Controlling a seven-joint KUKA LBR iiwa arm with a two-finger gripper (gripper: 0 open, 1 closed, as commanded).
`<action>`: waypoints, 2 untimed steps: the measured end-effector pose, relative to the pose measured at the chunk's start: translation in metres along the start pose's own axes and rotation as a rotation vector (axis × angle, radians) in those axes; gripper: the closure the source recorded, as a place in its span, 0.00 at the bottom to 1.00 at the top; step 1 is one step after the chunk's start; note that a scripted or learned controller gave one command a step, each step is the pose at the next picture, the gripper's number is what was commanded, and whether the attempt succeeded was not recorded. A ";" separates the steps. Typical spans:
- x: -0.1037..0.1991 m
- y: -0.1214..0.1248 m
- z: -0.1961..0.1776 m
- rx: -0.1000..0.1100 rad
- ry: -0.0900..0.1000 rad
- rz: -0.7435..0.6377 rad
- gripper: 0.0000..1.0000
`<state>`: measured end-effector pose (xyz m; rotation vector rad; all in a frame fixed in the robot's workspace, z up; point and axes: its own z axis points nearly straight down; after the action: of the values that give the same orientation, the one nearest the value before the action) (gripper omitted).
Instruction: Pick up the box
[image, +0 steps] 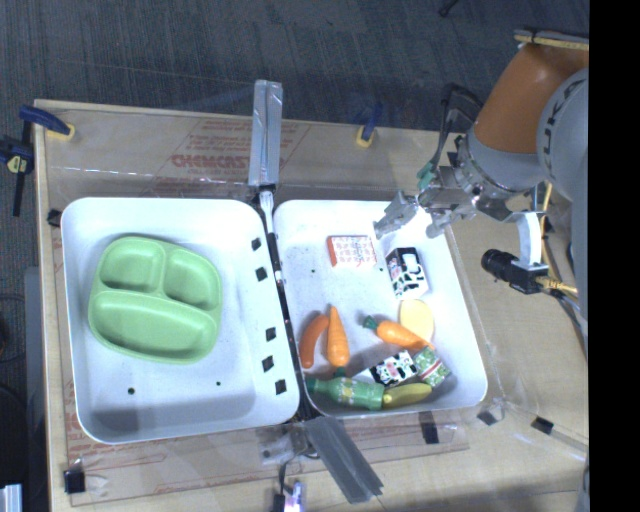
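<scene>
Items before you, operator, with the right bin (462, 300) as the clock face:

1. Box (351, 251): small, flat, red and white print. You find it lying at about 11 o'clock in the right bin, clear of the other contents, with bare white floor around it.
2. Gripper (412, 213): grey, at the end of the arm (520, 110) with the orange band. You see it at about 1 o'clock over the bin's far rim, just to the 2 o'clock side of the box and not touching it. Its two fingers look spread apart, with nothing between them.
3. Black-and-white carton (406, 273): just below the gripper, near 2 o'clock.
4. Two carrots (328, 338): side by side near 7 o'clock; a third carrot (398, 333) lies towards 4 o'clock, beside a pale yellow round piece (418, 319).
5. Green bottle (345, 391), a second black-and-white carton (394, 370) and a small yellow-green item (408, 394): crowded together along the near wall, 5 to 6 o'clock.
6. Left bin (80, 405): holds a green divided tray (156, 297), lying flat at about 10 o'clock of that bin.
7. Table (540, 390): pale wood, carrying both bins side by side.
</scene>
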<state>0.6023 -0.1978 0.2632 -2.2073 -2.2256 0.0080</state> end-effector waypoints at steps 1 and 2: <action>-0.010 0.050 0.117 0.001 0.000 0.031 0.00; 0.009 0.059 0.167 -0.011 -0.004 0.022 0.00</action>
<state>0.6593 -0.1878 0.0957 -2.2391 -2.2088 0.0013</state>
